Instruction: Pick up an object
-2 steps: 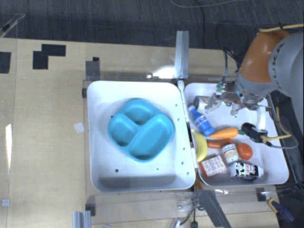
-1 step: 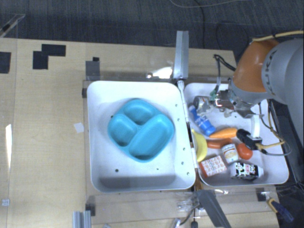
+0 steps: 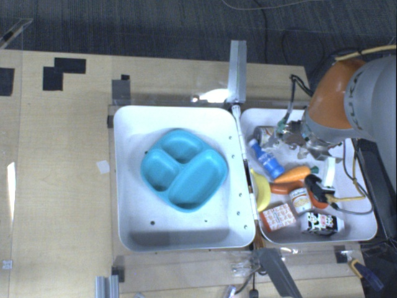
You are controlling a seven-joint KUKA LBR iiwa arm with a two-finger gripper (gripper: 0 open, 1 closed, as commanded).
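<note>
My gripper (image 3: 280, 133) hangs low over the back of the right bin (image 3: 366, 228), just above and right of a blue bottle (image 3: 265, 159) that lies tilted near the bin's left wall. An orange carrot-shaped piece (image 3: 291, 175) lies in front of the gripper, and a yellow banana (image 3: 263, 191) sits to its left. Toward the front are a small jar (image 3: 299, 198), a red-and-white patterned box (image 3: 278, 216) and a black-and-white can (image 3: 321, 223). Nothing visibly hangs from the gripper.
The left bin (image 3: 133, 228) holds a large blue divided plate (image 3: 183, 168) in its middle. A metal post (image 3: 237, 73) stands at the back between the bins. The grey arm with its orange band (image 3: 332, 98) covers the right bin's back right corner.
</note>
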